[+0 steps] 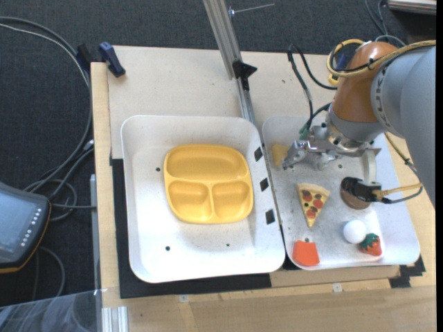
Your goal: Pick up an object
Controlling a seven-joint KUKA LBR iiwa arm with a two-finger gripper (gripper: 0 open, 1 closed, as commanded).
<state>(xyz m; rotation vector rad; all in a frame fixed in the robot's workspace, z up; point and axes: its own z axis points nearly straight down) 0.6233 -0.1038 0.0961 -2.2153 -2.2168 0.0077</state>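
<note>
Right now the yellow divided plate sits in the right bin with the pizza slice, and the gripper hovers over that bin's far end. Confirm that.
Not quite. The camera view shows the yellow divided plate in the left bin. The pizza slice lies in the right bin, and the gripper is over that bin's far end.

One fixed camera looks down at a slant from above the bench [173,75], taking in both white bins [138,185] from moderately near.

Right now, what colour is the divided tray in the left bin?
Yellow. The tray shows best in the camera view, lying in the left bin.
</note>
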